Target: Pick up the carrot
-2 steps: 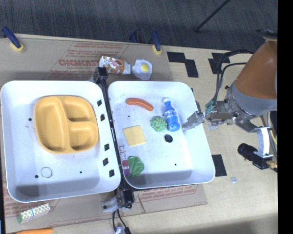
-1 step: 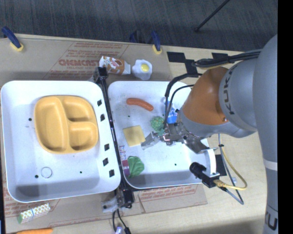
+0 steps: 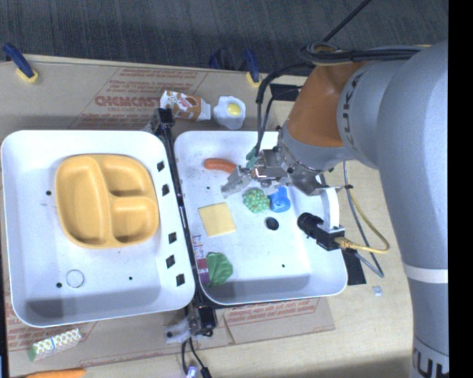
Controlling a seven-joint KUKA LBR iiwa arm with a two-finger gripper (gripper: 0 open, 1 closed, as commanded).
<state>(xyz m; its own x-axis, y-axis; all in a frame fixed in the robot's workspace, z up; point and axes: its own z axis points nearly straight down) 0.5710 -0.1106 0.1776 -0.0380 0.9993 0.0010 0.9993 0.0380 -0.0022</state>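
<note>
**Bench inventory: carrot at rest, not gripped**

Camera view: carrot (image 3: 218,164) lies at the rear of the right bin (image 3: 319,278). Gripper (image 3: 240,181) hangs just right of it, fingers parted, nothing between them. Same bin: green grapes (image 3: 256,201), blue item (image 3: 280,202), cheese slice (image 3: 217,219), green leafy piece (image 3: 219,268). Left bin (image 3: 24,211): yellow divided tray (image 3: 106,198).

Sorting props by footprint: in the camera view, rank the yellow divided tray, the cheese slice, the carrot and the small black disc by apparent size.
1. yellow divided tray
2. cheese slice
3. carrot
4. small black disc
</note>
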